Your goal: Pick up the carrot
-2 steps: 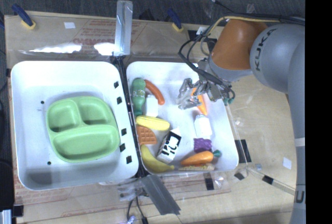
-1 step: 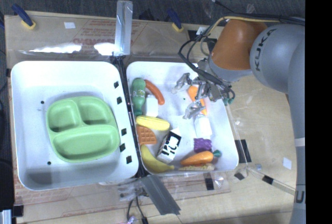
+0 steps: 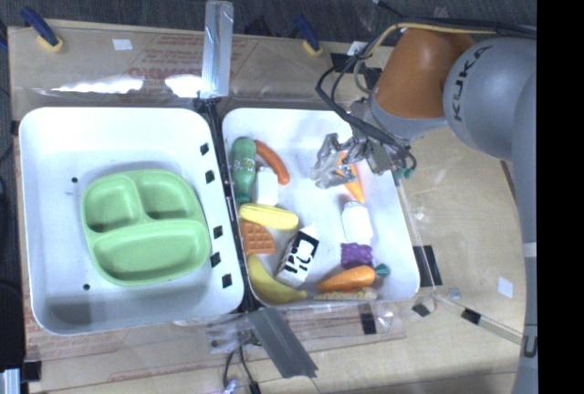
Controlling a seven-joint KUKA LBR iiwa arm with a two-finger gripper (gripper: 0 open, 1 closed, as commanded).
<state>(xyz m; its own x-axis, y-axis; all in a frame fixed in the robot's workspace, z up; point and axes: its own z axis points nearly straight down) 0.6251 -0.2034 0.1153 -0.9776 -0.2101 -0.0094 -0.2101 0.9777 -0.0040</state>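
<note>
As my arm (image 3: pixel 488 100) comes in from the right of the camera view, with its orange band (image 3: pixel 415 73) above the far right corner of the right bin (image 3: pixel 301 129), my claw (image 3: pixel 339 160) hangs low over that bin's far right part. I cannot tell from this slant whether the claw is spread or pressed together. A small orange piece (image 3: pixel 353 189) lies right at its tip on the near side, and whether I touch it or grip it is not clear. The carrot (image 3: pixel 347 278) lies well apart from my claw, straight toward the near wall of the same bin, on its side with its green end pointing right. Between my claw and the carrot sit a white bottle (image 3: pixel 356 221), just past the orange piece, and then a purple bunch of grapes (image 3: pixel 358 253), which touches the carrot's upper side. Left of my claw and level with it lie an orange sausage (image 3: pixel 272 161) and a green vegetable (image 3: pixel 244 166) against the bin's left wall. Lower left of my claw are a yellow corn cob (image 3: pixel 269 217), a waffle (image 3: pixel 257 239), a black and white card (image 3: pixel 298 255) and a banana (image 3: pixel 271 287), whose tip lies near the carrot's narrow end. Far to the left of my claw, the left bin (image 3: pixel 46 201) holds a green divided tray (image 3: pixel 144 223).
</note>
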